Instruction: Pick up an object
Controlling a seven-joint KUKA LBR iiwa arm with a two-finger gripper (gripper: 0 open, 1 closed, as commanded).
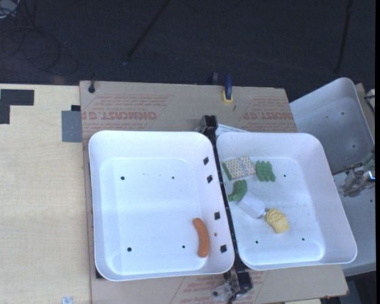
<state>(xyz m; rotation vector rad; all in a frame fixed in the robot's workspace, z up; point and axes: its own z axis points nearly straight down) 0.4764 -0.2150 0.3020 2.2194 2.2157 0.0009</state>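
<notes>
- Gripper: can't tell if it's open or closed. There's a small bit of metal hardware [358, 181] at the right edge, just past the right bin [329, 249], too small and blurry to make out.
- The right bin has the pile of pickable stuff. A patterned block [239, 167] sits beside a bumpy green piece [265, 171], and a second green piece [237, 190] lies just below the block.
- A whitish object [252, 206] is touching that second green piece, with a yellow lump [277, 220] right next to it.
- The left bin [107, 233] has one orange sausage-shaped thing [202, 237], lying near the front right corner, well apart from the rest.
- Nothing sits on top of any of them.
- Black clips [209, 179] run down the seam between the bins.
- Both bins rest on a cardboard sheet [152, 109] with red printing, on a light wood bench [31, 201].
- A blue and yellow clamp [227, 88] sits at the back edge, and a grey metal plate [332, 116] is back right.
- Dark floor with cables behind.
</notes>
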